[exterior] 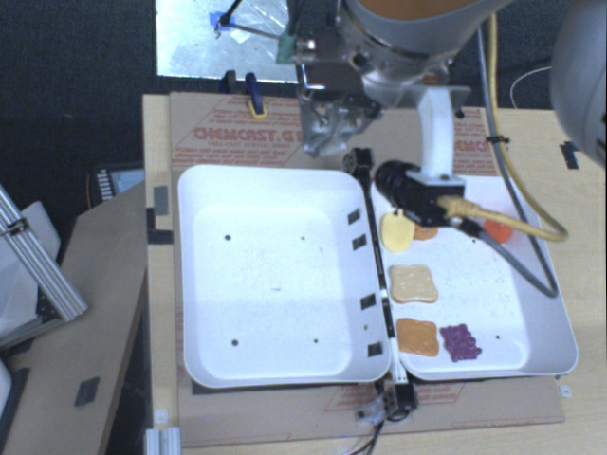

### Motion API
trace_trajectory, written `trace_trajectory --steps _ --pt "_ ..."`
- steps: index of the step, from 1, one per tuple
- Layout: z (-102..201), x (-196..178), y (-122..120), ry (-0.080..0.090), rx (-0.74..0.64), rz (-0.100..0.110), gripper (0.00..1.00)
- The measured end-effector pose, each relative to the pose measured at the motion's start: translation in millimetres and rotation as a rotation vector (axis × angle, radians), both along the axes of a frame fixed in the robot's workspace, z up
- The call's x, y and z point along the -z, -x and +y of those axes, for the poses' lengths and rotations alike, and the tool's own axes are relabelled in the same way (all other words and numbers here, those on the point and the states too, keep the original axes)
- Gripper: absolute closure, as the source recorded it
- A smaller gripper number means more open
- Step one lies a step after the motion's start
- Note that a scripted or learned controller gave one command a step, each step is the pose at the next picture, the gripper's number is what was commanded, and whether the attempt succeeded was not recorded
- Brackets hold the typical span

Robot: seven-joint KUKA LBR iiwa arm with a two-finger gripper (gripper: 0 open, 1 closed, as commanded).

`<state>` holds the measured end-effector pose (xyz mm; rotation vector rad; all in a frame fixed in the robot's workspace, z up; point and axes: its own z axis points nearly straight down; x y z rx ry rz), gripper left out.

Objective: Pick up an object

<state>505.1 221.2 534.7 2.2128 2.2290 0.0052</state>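
Two shallow white bins sit side by side on a sheet of cardboard [228, 133] with red lettering, which lies on a pale wooden bench [104, 349]. The view looks down on them at a slant.

The left bin [190, 254] shows its bare white floor with a few small dark dots. The right bin [561, 341] holds all the small objects that could be picked up. They lie along the side nearest the divider between the bins. Farthest from the camera is a yellow piece [398, 232], touching a small orange disc [427, 234] just to its right. Below them lies a pale slice of bread [413, 284]. Nearer still is a browner slice of toast [417, 336], with a purple bunch of grapes [460, 342] just beside it on the right. An orange-red piece [497, 230] lies farther right, partly hidden by a cable.

The grey arm reaches in from the upper right. Its metal gripper [324, 138] hangs above the far rim of the bins, near the top of the divider and well apart from the objects. Whether it is clenched or released cannot be made out, and nothing is seen in its grasp.

A blue and yellow clamp [254, 96] grips the far edge of the cardboard.
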Motion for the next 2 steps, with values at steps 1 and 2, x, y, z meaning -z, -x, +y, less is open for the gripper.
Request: trace_trajectory --steps 1,2 --pt "14.0 -0.3 19.0 0.000 0.001 0.002 1.00" --pt "13.1 -0.2 18.3 0.001 0.003 0.002 0.00"
